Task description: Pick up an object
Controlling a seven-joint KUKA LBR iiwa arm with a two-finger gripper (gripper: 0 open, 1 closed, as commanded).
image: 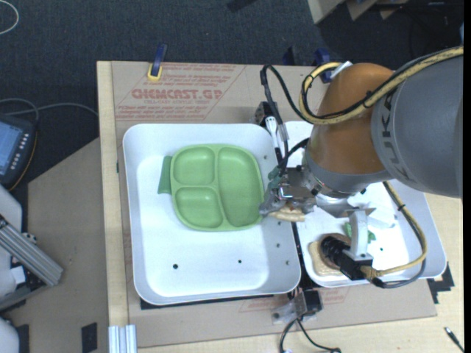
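I see the metal two-finger gripper (283, 201) low at the right rim of the left shallow white bin (147, 219), touching the light green three-compartment plastic tray (216, 186) lying there. Whether its fingers are parted or closed, I cannot tell

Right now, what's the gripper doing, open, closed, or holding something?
Gripper: at the right edge of the green divided plate; open or shut cannot be told.

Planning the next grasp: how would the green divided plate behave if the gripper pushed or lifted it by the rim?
The green divided plate looks like rigid moulded plastic, probably light. Lying flat in the left bin, it would likely slide, not tip. Its smooth rim may slip.
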